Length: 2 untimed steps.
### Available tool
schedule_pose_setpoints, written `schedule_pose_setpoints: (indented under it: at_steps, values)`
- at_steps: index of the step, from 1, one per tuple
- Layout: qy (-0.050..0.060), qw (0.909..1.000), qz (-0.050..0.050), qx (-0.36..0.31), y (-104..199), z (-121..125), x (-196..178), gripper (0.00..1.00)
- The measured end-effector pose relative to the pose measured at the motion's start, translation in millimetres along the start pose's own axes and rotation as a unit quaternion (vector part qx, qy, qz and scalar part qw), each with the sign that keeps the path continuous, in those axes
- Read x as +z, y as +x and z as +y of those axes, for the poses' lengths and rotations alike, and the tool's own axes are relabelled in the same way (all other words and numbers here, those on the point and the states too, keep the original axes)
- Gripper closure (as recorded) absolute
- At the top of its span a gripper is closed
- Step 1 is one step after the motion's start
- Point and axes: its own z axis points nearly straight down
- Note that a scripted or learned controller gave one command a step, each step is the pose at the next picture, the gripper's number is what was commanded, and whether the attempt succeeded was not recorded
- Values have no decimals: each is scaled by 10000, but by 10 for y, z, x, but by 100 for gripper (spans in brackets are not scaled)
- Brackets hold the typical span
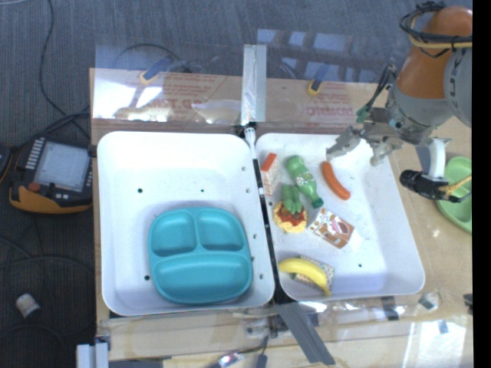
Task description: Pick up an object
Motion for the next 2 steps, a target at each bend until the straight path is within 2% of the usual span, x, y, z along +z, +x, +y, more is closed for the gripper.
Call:
schedule_pose_setpoints:
  at_steps: [1,2]
  values:
    - [8,9999,-10,136,-284,97,1090,0]
    - [8,9999,-6,129,-278,100,996,100]
